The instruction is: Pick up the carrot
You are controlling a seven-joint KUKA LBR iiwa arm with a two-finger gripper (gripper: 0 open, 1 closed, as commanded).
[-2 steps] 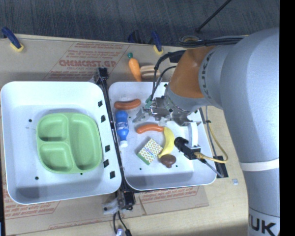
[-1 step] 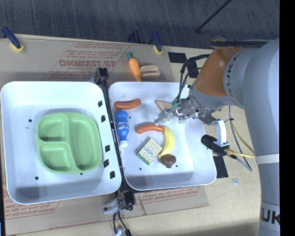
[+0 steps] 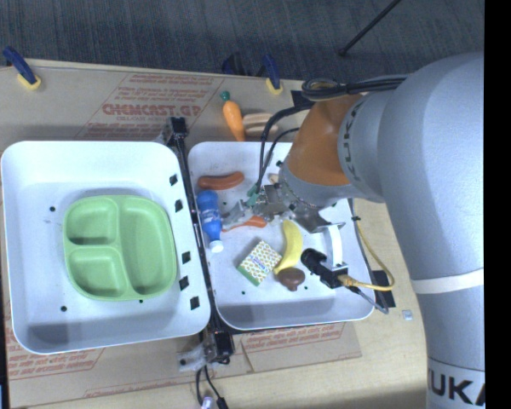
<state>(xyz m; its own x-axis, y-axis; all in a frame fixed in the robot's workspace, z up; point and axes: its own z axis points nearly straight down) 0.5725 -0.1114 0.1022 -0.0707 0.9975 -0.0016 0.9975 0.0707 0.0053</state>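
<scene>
The grey arm (image 3: 426,160) with its orange band hangs over the right bin (image 3: 238,318), and the gripper (image 3: 264,199) sits low among the clutter there; whether it is clenched or released I cannot tell. The brown printed cardboard (image 3: 145,100) covers the bench under both bins, with dark carpet beyond it. The left bin (image 3: 25,169), well to the gripper's left, holds a green divided plate (image 3: 119,245). Just below the gripper lie a banana (image 3: 290,244) and a checkered packet (image 3: 260,262); a blue bottle (image 3: 209,216) is beside it on the left. The carrot (image 3: 232,119), stubby and orange with a green tip, lies above the gripper, outside the bin on the cardboard, apart from it.
</scene>
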